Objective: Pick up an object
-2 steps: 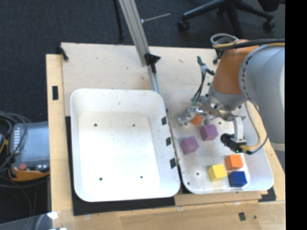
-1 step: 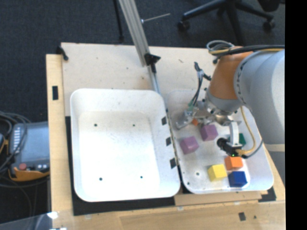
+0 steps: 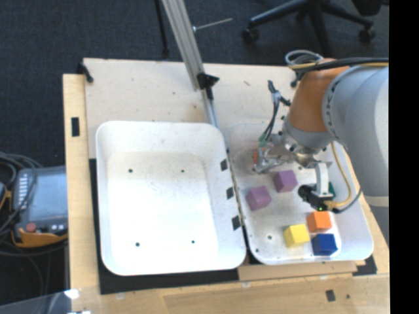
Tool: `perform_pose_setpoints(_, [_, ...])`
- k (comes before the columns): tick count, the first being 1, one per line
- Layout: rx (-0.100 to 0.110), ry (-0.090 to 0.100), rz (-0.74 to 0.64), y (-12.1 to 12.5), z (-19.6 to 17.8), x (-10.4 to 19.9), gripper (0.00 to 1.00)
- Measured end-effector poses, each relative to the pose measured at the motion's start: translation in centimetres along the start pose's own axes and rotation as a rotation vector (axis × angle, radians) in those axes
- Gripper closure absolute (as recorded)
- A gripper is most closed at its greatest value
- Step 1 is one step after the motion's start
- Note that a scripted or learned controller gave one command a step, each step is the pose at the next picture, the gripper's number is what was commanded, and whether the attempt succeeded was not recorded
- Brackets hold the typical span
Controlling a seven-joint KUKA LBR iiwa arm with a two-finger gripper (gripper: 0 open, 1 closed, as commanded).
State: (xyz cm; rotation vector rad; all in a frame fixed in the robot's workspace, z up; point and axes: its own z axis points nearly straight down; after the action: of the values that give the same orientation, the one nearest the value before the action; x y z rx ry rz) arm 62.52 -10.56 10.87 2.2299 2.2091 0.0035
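Bench [image 3: 131, 90] bears two white bins | right bin [image 3: 357, 247]: gripper [image 3: 267, 162] low at its upper left, claw state cannot tell | purple cubes [image 3: 285, 180] [image 3: 258, 197] just beside | yellow [image 3: 296, 235], orange [image 3: 320, 220], blue [image 3: 324, 244] cubes near front.

Glossy, seemingly plastic white bins [image 3: 118, 142]

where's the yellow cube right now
The yellow cube lies in the right bin, near its front edge in the camera view. The blue cube sits just to its right and the orange cube just behind that.
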Motion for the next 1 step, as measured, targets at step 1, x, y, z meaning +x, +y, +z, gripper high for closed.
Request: perform_pose_setpoints(1, [-0.003, 0.0, -0.012, 1.04, -5.51, 0.46, 1.0])
